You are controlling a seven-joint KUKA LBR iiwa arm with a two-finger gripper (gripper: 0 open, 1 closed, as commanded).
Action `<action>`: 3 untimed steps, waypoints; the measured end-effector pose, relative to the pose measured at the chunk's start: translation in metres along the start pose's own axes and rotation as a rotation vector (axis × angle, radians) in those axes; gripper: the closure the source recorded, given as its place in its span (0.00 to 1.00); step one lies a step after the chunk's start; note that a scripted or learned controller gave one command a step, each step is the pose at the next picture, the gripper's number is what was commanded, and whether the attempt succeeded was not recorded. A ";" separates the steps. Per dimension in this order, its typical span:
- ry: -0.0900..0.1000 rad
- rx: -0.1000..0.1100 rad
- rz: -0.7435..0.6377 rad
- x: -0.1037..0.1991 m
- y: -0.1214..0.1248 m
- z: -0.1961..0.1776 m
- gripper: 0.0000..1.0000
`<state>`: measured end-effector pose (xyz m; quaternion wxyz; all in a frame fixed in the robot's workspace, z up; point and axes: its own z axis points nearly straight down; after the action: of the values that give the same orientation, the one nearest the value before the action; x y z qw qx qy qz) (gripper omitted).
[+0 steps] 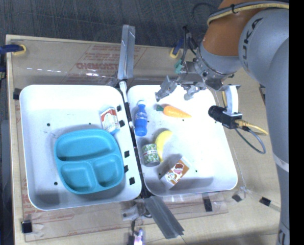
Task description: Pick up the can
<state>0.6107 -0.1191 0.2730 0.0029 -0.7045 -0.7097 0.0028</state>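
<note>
Two white bins sit side by side on the worktop [254, 188]: the left bin [34, 111] and the right bin [213, 152]. The grey arm [254, 34] reaches over the right bin's far edge. A blue divided tray [88, 160] fills much of the left bin, a small carton [108, 119] just behind it. The pincer [178, 90] hangs released, holding nothing, above the carrot [175, 112]. The can [151, 153] lies in the right bin near the divider, touching the banana [162, 140], below the blue bottle [141, 118].

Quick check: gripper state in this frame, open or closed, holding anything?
Gripper: open, holding nothing, above the right bin's far end near the carrot; the can lies apart from it.
</note>
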 end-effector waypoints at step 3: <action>0.000 -0.003 0.087 -0.061 -0.076 0.062 0.00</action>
<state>0.5350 -0.1803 0.2113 0.0018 -0.7348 -0.6783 0.0016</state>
